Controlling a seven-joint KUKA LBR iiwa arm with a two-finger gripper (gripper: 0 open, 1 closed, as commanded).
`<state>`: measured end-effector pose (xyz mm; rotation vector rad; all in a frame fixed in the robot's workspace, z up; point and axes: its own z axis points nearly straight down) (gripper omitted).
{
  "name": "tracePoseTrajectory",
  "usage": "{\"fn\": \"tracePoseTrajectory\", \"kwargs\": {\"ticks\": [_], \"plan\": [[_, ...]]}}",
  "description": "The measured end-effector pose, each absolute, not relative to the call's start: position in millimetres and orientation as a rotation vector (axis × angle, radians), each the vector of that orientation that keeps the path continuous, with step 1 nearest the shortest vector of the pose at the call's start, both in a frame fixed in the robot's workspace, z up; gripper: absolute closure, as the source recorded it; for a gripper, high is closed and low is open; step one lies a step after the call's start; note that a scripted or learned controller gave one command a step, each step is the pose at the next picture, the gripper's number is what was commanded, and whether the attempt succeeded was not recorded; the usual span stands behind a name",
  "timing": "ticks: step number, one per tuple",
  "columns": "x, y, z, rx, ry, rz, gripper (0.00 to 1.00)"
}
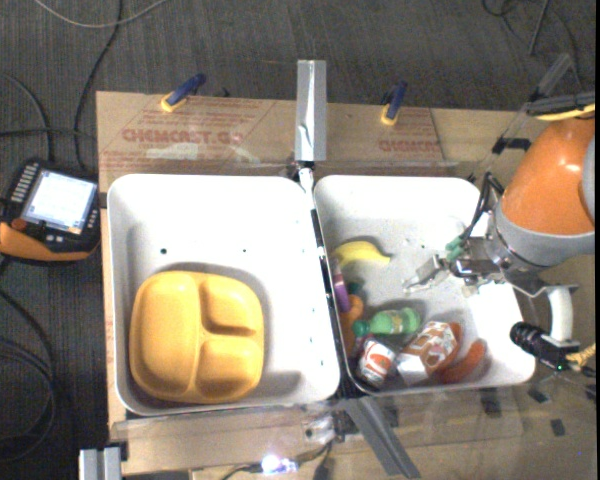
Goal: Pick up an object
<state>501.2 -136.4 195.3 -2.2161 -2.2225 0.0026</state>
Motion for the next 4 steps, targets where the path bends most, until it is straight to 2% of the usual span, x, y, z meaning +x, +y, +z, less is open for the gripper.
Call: {"fn": "tracePoseTrajectory", "kwargs": {"ticks": [1, 2, 3, 4], "plan": [[528.4, -131, 94, -2.254, -2.189, 0.000, 0.00], [528.4, -131, 94, -2.254, -2.189, -0.001, 0.00], [592.3, -142, 90, -2.228, -2.231, -0.011, 0.00], [660.9, -193, 91, -2.050, -2.329, 0.026, 0.00]]}}
